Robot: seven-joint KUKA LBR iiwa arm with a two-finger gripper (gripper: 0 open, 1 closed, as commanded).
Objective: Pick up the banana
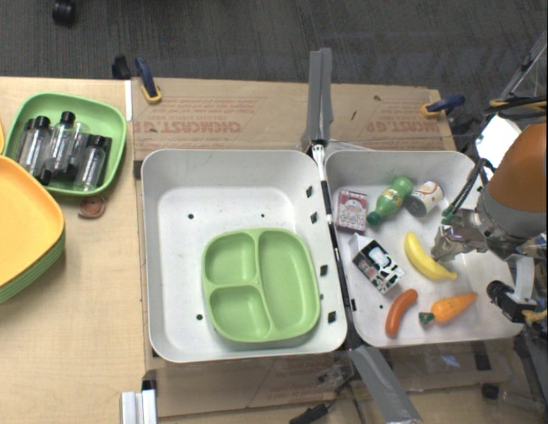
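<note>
The banana [428, 259] is yellow, short and curved. It lies in the right bin [380, 329], between a black and white box [378, 265] and the jaws. The jaws sit just to its right, touching or almost touching it. Whether they are wide or narrow cannot be told. An orange carrot [452, 307] lies below.

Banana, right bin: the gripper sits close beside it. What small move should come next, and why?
Probably a short shift toward the banana, then down. The gripper sits just by its right side in the right bin, and nothing shows between it and the fruit. The carrot and the sausage lie farther toward the near rim, out of the path.
</note>
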